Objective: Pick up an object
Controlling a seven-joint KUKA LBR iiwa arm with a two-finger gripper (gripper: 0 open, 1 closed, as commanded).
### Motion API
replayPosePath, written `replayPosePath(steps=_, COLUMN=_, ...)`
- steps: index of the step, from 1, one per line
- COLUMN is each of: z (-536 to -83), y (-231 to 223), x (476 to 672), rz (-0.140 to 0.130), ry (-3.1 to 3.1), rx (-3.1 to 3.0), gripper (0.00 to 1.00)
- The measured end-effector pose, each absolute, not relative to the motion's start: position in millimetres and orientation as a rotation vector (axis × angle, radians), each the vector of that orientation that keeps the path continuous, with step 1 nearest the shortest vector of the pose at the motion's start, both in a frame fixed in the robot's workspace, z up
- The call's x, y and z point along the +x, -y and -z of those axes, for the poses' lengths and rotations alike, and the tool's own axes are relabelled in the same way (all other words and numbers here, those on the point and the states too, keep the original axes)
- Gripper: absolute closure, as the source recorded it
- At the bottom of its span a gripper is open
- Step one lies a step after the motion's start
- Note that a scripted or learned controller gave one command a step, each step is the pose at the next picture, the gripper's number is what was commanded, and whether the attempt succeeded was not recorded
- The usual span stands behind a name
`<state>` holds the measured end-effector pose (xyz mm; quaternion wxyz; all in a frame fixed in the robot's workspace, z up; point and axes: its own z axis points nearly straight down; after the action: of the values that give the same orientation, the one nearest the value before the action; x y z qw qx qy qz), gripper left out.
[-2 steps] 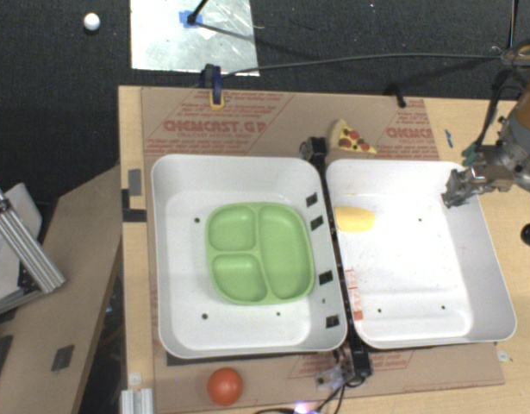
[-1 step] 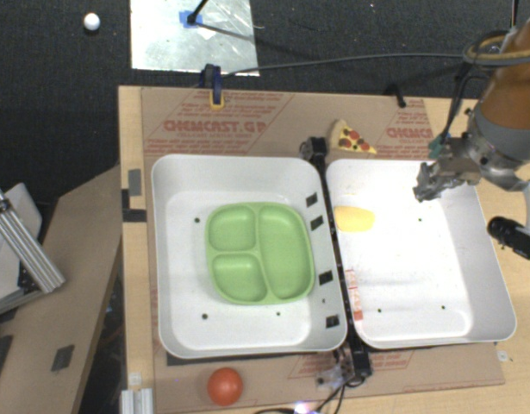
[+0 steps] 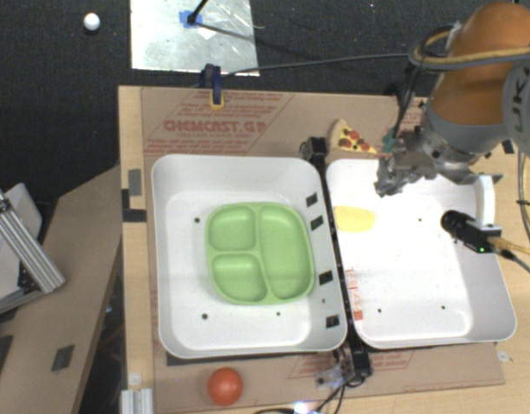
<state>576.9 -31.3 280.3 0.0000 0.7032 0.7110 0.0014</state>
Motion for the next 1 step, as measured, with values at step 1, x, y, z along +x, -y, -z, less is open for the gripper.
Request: replayPosePath(steps=1, z=-260.6, y=-24.5, x=586.8, rz=-0.002, ry=-2.233, rx=2.211, gripper=1.0)
